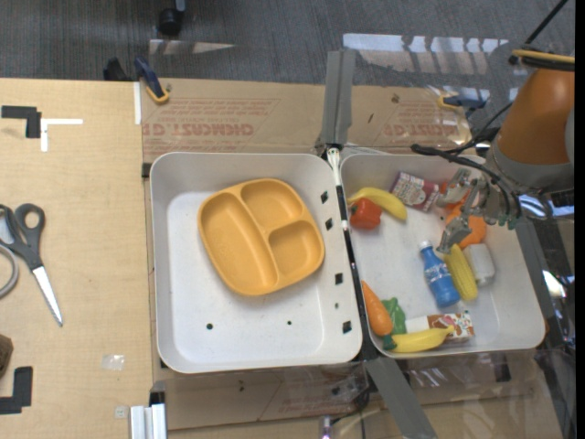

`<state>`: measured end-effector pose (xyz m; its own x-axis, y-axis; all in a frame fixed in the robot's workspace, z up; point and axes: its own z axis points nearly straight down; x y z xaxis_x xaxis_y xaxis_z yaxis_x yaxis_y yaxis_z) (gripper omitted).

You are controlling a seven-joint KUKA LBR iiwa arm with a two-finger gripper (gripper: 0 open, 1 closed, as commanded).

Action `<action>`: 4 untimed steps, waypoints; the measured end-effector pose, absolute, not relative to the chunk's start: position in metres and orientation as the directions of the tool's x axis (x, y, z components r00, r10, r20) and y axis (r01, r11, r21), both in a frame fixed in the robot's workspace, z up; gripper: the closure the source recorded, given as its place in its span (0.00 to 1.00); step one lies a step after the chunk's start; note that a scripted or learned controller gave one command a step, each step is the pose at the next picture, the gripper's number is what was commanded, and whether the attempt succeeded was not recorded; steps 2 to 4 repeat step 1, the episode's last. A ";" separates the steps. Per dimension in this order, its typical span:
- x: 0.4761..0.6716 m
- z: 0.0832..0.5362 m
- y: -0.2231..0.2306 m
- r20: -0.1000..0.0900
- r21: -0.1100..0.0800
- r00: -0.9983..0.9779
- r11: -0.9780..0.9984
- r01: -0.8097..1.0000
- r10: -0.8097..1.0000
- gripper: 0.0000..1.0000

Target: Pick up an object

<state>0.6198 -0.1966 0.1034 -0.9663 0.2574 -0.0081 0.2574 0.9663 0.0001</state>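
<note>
Now, camera view: you are looking at gripper (454, 236) hanging over right bin (526, 273), tips just above blue bottle (440, 276). Fingers (448, 238) reading slightly apart, nothing between them. Bottle is lying beside yellow corn (462, 273); likely light, stiff, slick plastic, so take across mid-body. Arm is reaching in from right, wrist tilting down-left.

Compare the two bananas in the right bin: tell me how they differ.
The upper banana lies near the bin's far left corner, beside a red pepper; the lower banana lies along the near wall, next to a small printed packet. The upper banana slants down to the right, while the lower banana runs almost level. Both are yellow, curved, and apart from the gripper.
</note>
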 end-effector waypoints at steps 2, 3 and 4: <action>0.564 0.093 -0.195 -0.003 0.001 -0.925 0.925 0.381 0.381 0.00; 0.564 0.093 -0.195 -0.003 0.001 -0.925 0.925 0.381 0.381 0.00; 0.564 0.093 -0.195 -0.003 0.001 -0.925 0.925 0.381 0.381 0.00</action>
